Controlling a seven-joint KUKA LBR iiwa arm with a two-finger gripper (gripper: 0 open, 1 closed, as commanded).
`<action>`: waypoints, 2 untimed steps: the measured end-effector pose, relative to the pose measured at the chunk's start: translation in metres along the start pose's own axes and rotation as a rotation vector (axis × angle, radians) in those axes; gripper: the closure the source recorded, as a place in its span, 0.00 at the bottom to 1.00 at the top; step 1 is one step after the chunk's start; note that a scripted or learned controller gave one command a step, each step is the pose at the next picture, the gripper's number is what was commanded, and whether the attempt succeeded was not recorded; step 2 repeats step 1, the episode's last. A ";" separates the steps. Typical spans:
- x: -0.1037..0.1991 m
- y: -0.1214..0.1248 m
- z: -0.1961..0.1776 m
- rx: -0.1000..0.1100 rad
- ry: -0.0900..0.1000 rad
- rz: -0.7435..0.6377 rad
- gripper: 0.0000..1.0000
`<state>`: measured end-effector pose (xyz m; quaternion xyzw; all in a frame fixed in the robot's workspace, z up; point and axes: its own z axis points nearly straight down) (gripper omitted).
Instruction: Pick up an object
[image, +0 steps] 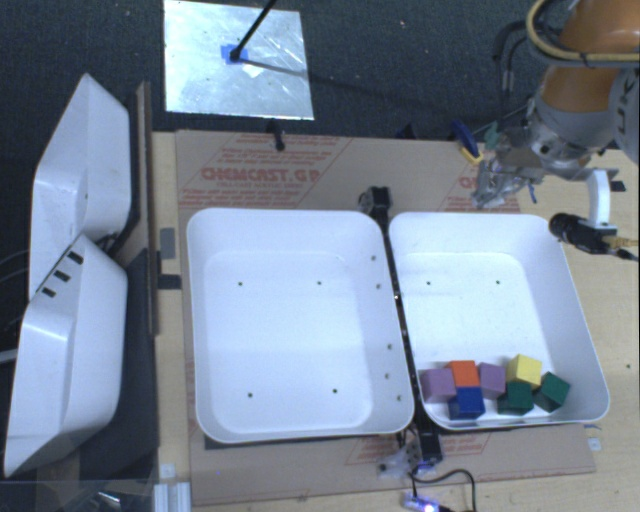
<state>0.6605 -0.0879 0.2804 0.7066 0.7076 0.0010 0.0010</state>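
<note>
Currently, gripper (493, 190) hangs beyond the right bin's (560, 290) far rim; finger state: cannot tell. Blocks (490, 386) huddle touching against that bin's near wall. Risk: tight packing and the wall may block fingers, causing a missed grasp.

Bright, even overhead light w/ soft, faint shadows. White bins (290, 235) nearly blown out, little surface detail. Foil sheet (238, 60) at top shows patchy glare. Dark surroundings murky. Overall slightly soft, grainy, low-res.
</note>
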 end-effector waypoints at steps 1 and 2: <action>-0.005 0.013 0.046 0.005 0.000 0.001 1.00; -0.005 0.013 0.046 0.005 0.000 0.001 1.00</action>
